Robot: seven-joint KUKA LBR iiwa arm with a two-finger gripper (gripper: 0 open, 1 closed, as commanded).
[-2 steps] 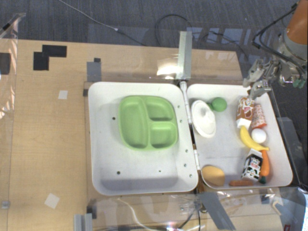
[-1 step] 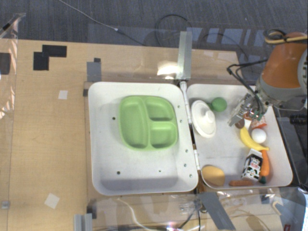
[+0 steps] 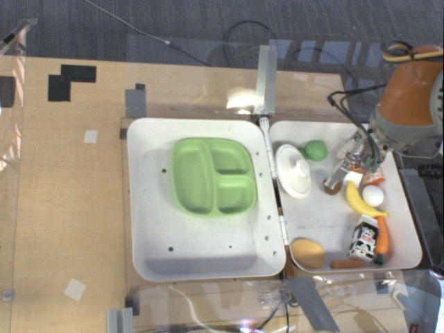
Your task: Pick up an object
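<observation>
My hand (image 3: 338, 179) hangs low in the right bin (image 3: 409, 245), its tip just beside the white lidded dish (image 3: 294, 172); whether it is apart or together I cannot tell, and I see nothing caught in it. Near me lie a green ball (image 3: 316, 150), a banana (image 3: 356, 200), a white egg (image 3: 374, 197), a carrot (image 3: 382, 240), a small cow-print carton (image 3: 363, 241) and a brown bun (image 3: 308, 252). The left bin (image 3: 149, 248) holds a green divided plate (image 3: 211, 176).
</observation>
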